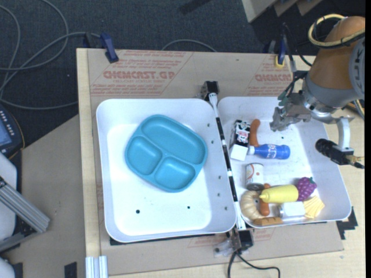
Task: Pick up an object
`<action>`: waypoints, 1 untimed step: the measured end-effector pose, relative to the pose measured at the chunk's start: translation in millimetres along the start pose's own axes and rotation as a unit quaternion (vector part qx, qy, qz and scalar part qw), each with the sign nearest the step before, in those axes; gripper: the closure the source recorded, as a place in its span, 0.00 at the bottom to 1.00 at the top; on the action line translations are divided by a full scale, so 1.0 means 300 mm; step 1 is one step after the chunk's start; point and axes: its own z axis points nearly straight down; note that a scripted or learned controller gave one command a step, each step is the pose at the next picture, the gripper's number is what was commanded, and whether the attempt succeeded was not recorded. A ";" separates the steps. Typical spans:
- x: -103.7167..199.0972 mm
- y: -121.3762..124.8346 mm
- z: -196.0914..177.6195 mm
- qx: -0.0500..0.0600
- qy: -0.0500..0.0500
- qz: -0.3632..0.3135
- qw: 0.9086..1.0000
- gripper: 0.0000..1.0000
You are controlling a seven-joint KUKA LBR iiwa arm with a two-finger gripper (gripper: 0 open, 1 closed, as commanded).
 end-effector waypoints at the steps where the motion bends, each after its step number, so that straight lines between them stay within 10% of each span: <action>1: -0.012 -0.005 0.016 0.003 0.000 0.002 1.000 0.00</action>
